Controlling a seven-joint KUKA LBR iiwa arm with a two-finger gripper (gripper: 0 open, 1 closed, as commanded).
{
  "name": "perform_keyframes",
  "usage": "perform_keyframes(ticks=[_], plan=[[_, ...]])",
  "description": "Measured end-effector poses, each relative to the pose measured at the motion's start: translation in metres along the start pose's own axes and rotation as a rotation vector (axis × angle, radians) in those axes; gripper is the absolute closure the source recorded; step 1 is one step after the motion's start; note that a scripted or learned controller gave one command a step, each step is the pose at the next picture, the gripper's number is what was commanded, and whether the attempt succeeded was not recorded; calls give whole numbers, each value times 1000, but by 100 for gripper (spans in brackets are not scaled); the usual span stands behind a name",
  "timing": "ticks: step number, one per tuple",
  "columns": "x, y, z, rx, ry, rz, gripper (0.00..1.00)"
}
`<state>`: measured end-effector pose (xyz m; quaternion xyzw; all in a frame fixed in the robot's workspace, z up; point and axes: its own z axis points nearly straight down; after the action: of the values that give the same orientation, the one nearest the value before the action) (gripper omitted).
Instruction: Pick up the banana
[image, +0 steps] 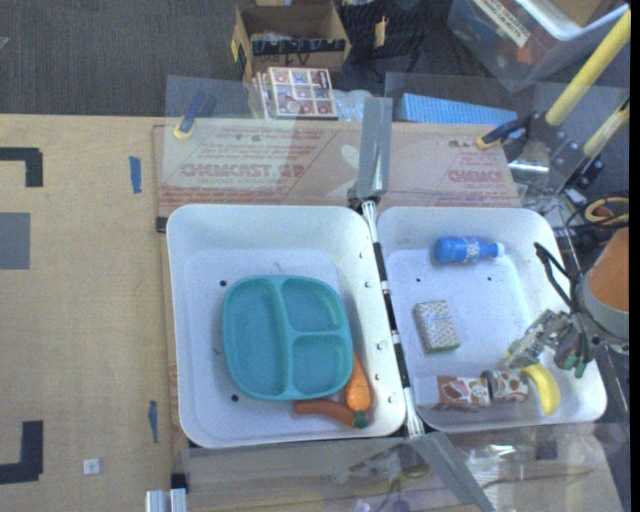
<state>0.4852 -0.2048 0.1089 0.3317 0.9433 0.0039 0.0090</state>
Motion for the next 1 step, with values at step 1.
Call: perform_keyframes(ticks=[1], plan=[[4,30,6,17,1,619,100]])
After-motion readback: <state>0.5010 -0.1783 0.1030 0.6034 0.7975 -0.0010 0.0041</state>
